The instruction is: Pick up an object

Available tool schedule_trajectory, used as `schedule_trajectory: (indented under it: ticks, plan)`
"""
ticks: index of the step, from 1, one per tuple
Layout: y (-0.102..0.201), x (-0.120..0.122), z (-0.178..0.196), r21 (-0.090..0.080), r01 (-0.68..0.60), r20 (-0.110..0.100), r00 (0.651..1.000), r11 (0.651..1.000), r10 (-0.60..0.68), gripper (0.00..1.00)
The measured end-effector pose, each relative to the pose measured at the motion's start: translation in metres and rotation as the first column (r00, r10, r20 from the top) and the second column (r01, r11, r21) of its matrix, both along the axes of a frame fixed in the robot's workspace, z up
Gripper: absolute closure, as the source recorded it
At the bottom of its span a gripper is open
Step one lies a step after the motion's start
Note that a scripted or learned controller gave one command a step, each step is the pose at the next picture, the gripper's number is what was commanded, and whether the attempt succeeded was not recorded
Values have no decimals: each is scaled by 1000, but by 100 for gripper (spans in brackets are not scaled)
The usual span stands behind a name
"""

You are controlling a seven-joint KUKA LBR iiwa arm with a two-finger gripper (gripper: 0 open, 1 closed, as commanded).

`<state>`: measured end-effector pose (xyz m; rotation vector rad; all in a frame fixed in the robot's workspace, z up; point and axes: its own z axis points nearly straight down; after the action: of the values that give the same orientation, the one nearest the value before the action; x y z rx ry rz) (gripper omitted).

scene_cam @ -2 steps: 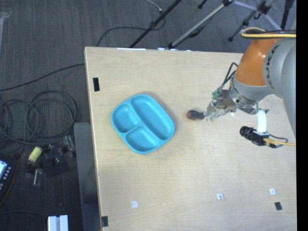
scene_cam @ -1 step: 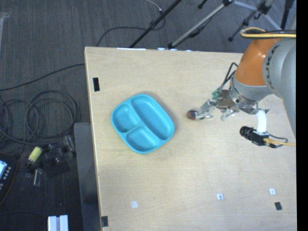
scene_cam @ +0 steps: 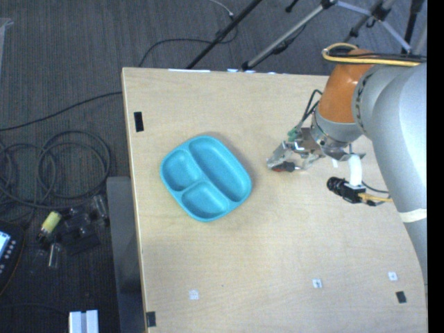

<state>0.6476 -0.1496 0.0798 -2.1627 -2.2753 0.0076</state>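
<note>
Arm link: the grey arm (scene_cam: 400,137) is the closest thing to the lens, a broad, smooth, rounded shell that fills the right side and curves down towards the bench.
Task object: a blue plate (scene_cam: 206,177), a rounded square of matte plastic with a raised rim and three moulded compartments, one long and two smaller. It lies flat, well apart from the gripper, on the gripper's far side from the arm.
Gripper: the gripper (scene_cam: 284,159) is a small, angular cluster of pale metal parts with thin wires, low over the bare board. Nothing can be seen in it, and whether it is released or clenched cannot be told.
Wrist pose: the orange band (scene_cam: 341,96) sits just behind the gripper, glossy and domed. The wrist is bent so that the tool points away from the arm, towards the plate.
Cable: a yellow-and-black cable (scene_cam: 368,53) loops over the orange band.
Connector: a black plug (scene_cam: 345,186) with yellow leads hangs beside the wrist, nearer the viewer than the gripper.
Bench: a pale plywood board (scene_cam: 277,255), flat and smooth, with small black tape marks (scene_cam: 139,121) at its edges.
Floor: grey ribbed carpet (scene_cam: 62,61) beyond the plate's side of the board, with black coiled cables (scene_cam: 69,159) lying on it.
</note>
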Motion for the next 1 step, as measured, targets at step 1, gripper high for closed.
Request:
schedule_trajectory:
  ticks: [1]
  plan:
    - [-26,-41,63,2,-78,-1,997,997,78,0]
